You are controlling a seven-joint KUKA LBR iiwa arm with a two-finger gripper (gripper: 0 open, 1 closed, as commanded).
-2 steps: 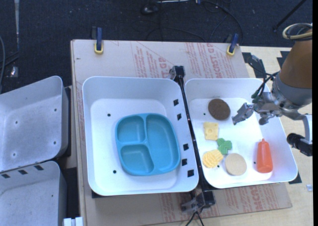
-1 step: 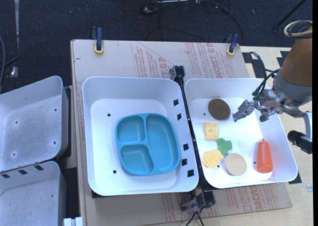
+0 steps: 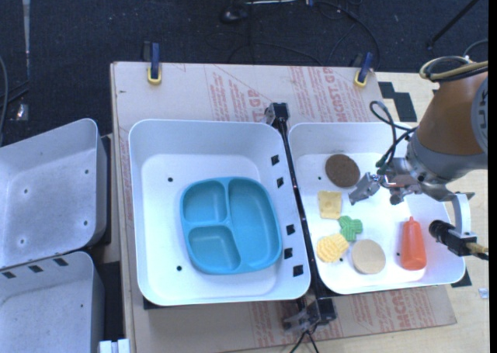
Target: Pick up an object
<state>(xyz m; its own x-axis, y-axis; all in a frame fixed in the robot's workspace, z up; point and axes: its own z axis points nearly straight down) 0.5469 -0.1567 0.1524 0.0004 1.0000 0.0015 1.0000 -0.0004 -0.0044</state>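
The right bin [image 3: 311, 140] holds several small food-like pieces: a brown disc [image 3: 342, 168], a pale yellow square [image 3: 330, 204], a green lump [image 3: 351, 227], a ridged yellow piece [image 3: 332, 248], a tan disc [image 3: 369, 257] and an orange-red bottle [image 3: 412, 244]. My gripper [image 3: 380, 191] hangs over the middle of this bin, right of the brown disc and above the bottle. Its fingers are spread open, with bare bin floor between them.
The left bin [image 3: 147, 150] carries a blue three-compartment tray [image 3: 231, 224]. A black divider [image 3: 291, 188] runs between the bins. Another white bin [image 3: 46, 181] lies off the bench at far left. Yellow clamps [image 3: 154, 72] grip the board's back edge.
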